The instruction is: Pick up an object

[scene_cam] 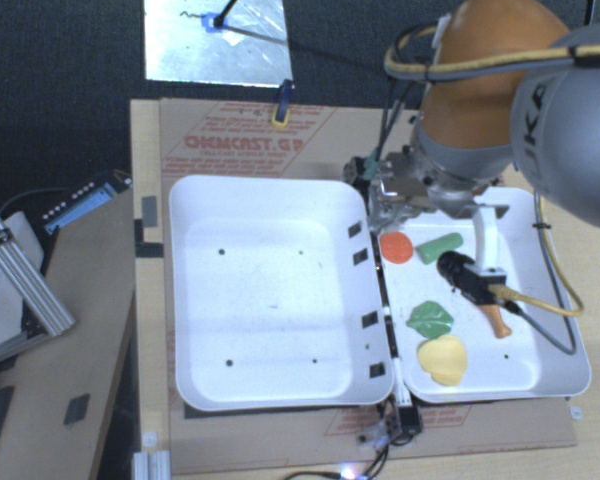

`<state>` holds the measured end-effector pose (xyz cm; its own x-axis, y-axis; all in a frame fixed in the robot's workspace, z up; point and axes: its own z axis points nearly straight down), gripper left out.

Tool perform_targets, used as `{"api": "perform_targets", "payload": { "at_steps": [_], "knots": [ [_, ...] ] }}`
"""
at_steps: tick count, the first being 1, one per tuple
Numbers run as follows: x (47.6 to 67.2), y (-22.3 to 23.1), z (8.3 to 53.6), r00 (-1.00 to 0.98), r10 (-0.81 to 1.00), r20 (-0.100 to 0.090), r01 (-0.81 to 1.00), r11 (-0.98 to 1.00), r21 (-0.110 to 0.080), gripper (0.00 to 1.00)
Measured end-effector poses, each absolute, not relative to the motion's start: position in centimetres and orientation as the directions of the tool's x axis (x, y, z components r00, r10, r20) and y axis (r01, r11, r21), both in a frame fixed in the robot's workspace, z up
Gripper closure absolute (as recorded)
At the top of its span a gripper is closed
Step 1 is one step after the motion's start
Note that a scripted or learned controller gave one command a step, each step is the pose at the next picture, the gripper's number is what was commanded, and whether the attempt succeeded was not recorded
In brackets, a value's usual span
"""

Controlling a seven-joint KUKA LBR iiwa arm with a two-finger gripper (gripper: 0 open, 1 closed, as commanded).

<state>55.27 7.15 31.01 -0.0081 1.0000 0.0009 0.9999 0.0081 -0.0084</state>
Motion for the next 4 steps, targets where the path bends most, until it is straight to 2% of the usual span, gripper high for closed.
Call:
{"api": "perform_targets", "payload": {
  "at_steps": [1,2,3,4],
  "knots": [
    [49.2,13.1,16.9,-0.010,1.000,0.001,1.000,0.010,-0.014,1.00],
    [54.1,19.8,24.2,-0.011,1.000,0.005,1.000,0.011,0.010,1.00],
    [63.1,23.7,30.8,-0.008,1.000,0.004,1.000,0.008,0.014,1.00],
    [59.5,23.5,42.5,-0.007,1.000,0.007,1.000,0.007,0.014,1.00]
  ]
}}
